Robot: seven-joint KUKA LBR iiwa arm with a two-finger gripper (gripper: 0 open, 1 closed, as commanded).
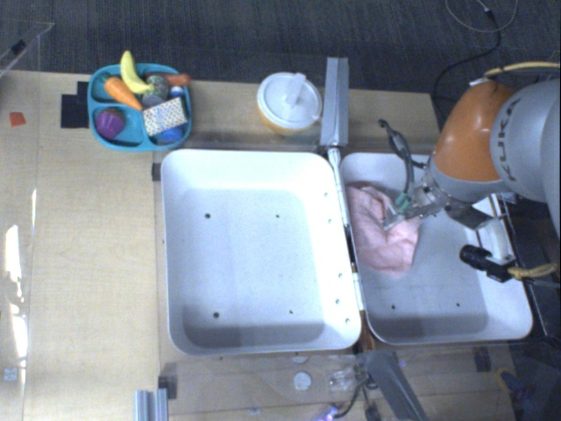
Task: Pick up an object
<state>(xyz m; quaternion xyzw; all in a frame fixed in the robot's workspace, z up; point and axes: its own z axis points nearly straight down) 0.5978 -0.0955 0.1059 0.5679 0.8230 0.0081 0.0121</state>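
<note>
Fingers (405, 215) rest at the right edge of the pink cloth (379, 228), which lies against the left wall of the right bin (456, 323); whether they grip any fabric cannot be told. Risk, as judged: only a thin fold is caught, and the limp cloth slips free on lifting.

- We see the arm (500, 139) reaching in from the right over the right bin (456, 310), orange band uppermost.
- Gripper (400, 212) sits low at the right edge of a crumpled pink cloth (381, 229); contact looks likely, a grasp cannot be confirmed.
- Pink cloth lies in the right bin's upper left part, against the wall shared with the left bin (254, 253).
- Behind the bins: a blue tray (138, 105) of toy food and a white lidded cup (290, 102).
</note>
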